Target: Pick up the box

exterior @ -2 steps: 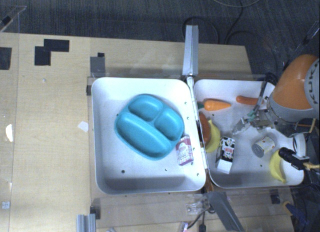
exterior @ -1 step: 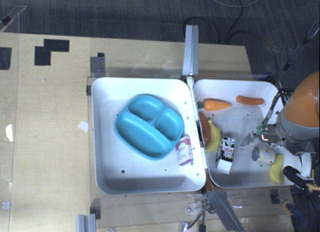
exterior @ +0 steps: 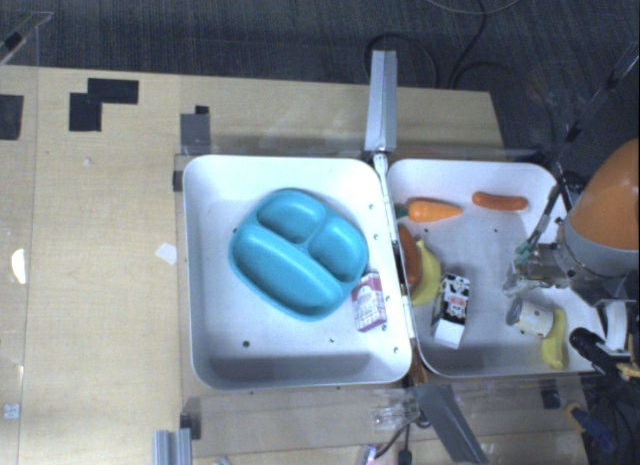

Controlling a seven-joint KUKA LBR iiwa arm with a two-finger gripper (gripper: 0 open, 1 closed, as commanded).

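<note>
box [exterior: 454, 309] sits near-left in right bin [exterior: 480, 358], untouched. gripper [exterior: 528, 275] low beside it to the right, finger state unclear. blue tray [exterior: 298, 251] fills left bin [exterior: 205, 283].

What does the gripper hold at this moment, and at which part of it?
Nothing visibly: the gripper is over the right bin, and the box lies apart from it, to its left in the picture.

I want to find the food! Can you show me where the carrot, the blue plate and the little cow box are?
carrot [exterior: 434, 211]: camera view, middle of its orange body.
blue plate [exterior: 298, 251]: camera view, centre ridge between compartments.
cow box [exterior: 454, 303]: camera view, its black-and-white top face.
</note>
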